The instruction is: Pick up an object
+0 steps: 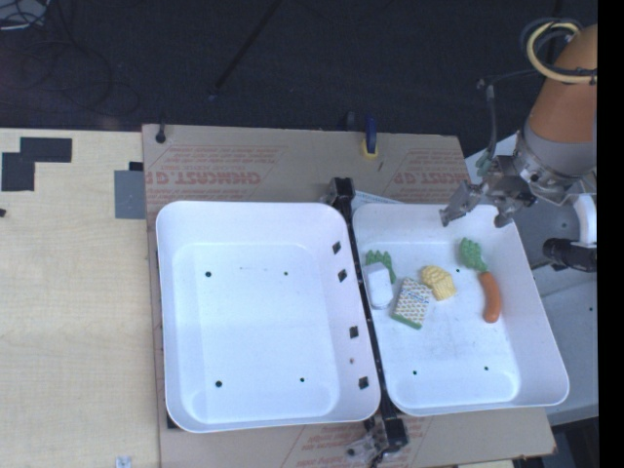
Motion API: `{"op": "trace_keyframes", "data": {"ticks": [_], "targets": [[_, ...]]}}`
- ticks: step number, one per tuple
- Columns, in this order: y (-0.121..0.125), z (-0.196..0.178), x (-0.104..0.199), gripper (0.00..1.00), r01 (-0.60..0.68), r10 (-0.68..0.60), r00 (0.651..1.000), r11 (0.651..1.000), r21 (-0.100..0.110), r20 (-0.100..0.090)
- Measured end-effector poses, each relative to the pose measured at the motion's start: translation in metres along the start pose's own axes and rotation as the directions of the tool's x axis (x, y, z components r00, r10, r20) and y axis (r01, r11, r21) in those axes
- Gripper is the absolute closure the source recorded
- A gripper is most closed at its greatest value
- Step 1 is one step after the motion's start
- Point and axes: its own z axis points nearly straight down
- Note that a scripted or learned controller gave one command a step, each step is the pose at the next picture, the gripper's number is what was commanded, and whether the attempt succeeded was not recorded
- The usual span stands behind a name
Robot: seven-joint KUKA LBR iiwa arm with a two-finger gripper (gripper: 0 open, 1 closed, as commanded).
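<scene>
The pincer (478,213) hangs over the back rim of the right bin (546,383), its two fingers spread apart and holding nothing.

Going left to right, the left bin (180,359) lies well to the pincer's left. Nearer, down and to the pincer's left, a small green piece (379,260) sits touching a white block (378,286) close to the divider between the bins. Next comes a flat cream-and-green waffle-patterned piece (412,303), and touching its upper right corner a yellow corn-like toy (438,282), both below the pincer and slightly left. Almost directly beneath the pincer lies the toy carrot (485,283), green top nearest the fingers and orange body pointing away toward the bin's front.

Judged from appearance, these are light toy foods, probably plastic or foam, not fragile. The carrot's smooth orange body may slip; a grip across its narrow middle looks soundest. The corn's ribbed surface should hold better, but the waffle piece crowds one side. The flat piece offers little to close on.

Clearance: the carrot stands apart from its neighbours, with bare floor to its right before the bin wall. The back rim is close under the fingers and should be cleared on descent. Open floor lies toward the bin's front.
</scene>
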Motion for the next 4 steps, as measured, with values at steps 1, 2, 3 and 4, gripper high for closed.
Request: {"op": "trace_keyframes", "data": {"ticks": [1, 2, 3, 4], "targets": [[-0.009, 0.136, -0.036, 0.0, -0.003, 0.003, 1.0, 1.0, 0.011, -0.001], [-0.052, 0.151, 0.045, 0.0, 0.001, -0.001, 1.0, 1.0, -0.001, 0.001], [-0.051, 0.141, 0.041, 1.0, -0.006, 0.006, 1.0, 1.0, 0.002, 0.0], [-0.167, 0.146, 0.021, 1.0, -0.007, 0.007, 1.0, 1.0, 0.009, -0.002]]}}
